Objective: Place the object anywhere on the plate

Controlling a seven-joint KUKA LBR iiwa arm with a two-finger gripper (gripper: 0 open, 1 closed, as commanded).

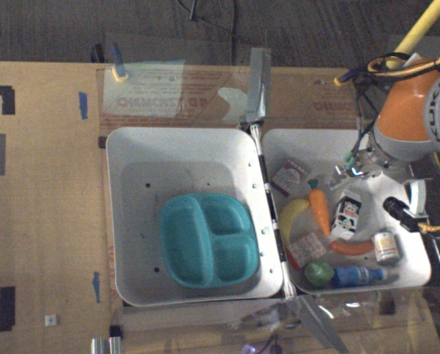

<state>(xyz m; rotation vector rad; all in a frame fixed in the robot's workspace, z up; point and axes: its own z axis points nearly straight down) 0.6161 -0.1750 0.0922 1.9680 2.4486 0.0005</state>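
A tan cardboard-covered desk (pixel 43 220) fills the left and centre of the frame, marked with black tape corners and small strips of blue tape, and a dark carpeted floor (pixel 294 13) with loose cables runs along the top. Two shallow white bins sit side by side: the left bin (pixel 131 161) holds a teal plate (pixel 207 240) with three compartments, lying flat in its lower middle. The right bin (pixel 419 268) holds the loose things: a carrot (pixel 320 210), a yellow banana (pixel 292 216), a small white carton (pixel 347 216), a green round fruit (pixel 319 273), a blue bottle (pixel 359 276), a small can (pixel 386 246), an orange sausage-like piece (pixel 351 248) and two printed packets. The arm (pixel 412 116), grey with its orange band, comes in at the upper right and bends down over the right bin. Its gripper (pixel 355 167) hangs above the bin's upper part, near the carrot's green top; whether it is spread or pressed together cannot be told.
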